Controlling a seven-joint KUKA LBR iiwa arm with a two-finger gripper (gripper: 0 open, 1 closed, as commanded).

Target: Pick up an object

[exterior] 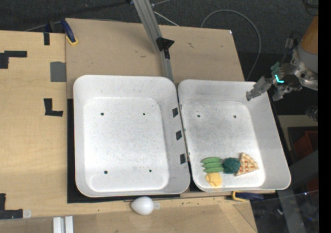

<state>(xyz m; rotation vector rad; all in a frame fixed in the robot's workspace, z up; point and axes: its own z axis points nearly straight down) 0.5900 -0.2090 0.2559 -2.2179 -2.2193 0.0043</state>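
Several small toy foods lie bunched in the near right corner of the right bin point(217, 97): a green pea pod point(211, 163), a dark green broccoli piece point(231, 165), a pizza slice point(248, 165) and a yellow piece point(213, 179). My gripper point(268, 92) hangs over the far right rim of that bin, well away from the foods. Its fingers stand apart, open, with nothing between them. The orange band of the arm point(312, 38) shows at the right edge.
The left bin point(124, 84) sits beside the right one, their rims meeting in the middle. A white egg-shaped object point(143, 205) lies on the bench in front of the left bin. A grey metal pole point(150, 17) slants in from the top.
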